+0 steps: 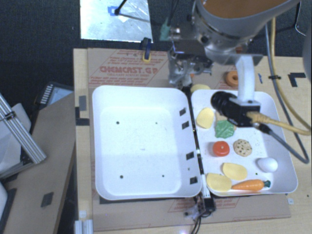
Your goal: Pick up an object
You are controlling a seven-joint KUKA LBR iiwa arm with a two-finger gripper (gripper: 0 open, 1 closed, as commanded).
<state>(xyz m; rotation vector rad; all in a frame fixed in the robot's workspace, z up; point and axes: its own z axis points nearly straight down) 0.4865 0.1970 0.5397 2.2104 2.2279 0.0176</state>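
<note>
The end effector (186, 78) hangs over the far rim between the two bins; whether it is open or closed cannot be told, and nothing shows in its grasp. Just beside it a pale yellow piece (200, 88) lies at the right bin's (287, 172) far edge. That bin also holds a green leaf (225, 128), tomato (221, 148), cookie (242, 147), egg (266, 165) and carrot (249, 184). The left bin (141, 140) sits alongside on the table (129, 68).

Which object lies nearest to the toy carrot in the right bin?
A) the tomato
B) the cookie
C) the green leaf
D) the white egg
D: the white egg lies just above the leafy end of the carrot; the other three lie farther away.
</note>
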